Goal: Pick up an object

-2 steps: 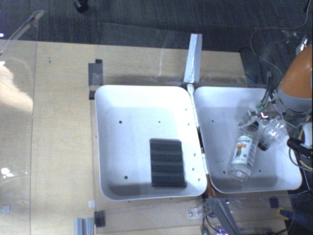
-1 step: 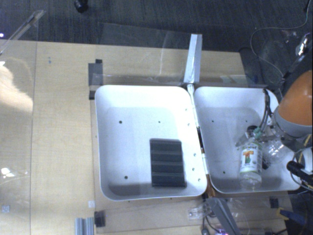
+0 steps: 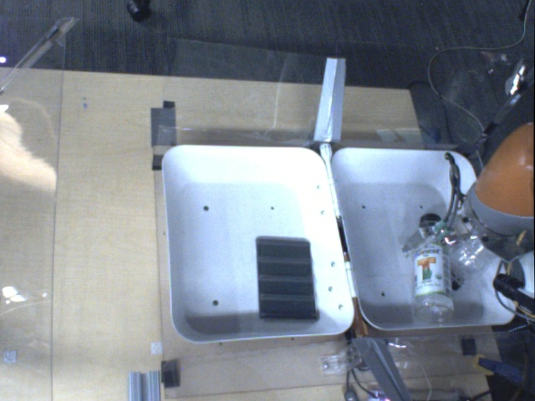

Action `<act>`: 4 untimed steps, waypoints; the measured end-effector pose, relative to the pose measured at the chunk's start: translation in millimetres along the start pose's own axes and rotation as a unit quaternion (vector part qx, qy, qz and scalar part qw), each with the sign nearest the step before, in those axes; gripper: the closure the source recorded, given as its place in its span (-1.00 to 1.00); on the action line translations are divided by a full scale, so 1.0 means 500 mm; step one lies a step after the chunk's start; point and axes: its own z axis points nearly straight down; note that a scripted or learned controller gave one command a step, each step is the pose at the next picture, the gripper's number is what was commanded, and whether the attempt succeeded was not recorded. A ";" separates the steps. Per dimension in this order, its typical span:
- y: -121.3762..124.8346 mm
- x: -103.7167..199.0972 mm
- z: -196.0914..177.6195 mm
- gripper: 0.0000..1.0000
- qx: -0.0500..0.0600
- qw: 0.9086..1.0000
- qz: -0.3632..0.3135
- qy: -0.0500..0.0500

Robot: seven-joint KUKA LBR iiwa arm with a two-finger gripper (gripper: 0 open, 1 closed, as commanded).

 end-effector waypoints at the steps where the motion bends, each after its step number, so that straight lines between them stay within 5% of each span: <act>1: 0.003 -0.006 0.003 -1.00 0.002 1.000 -0.015 0.001; 4: -0.008 -0.022 0.003 -1.00 -0.004 0.998 -0.070 0.001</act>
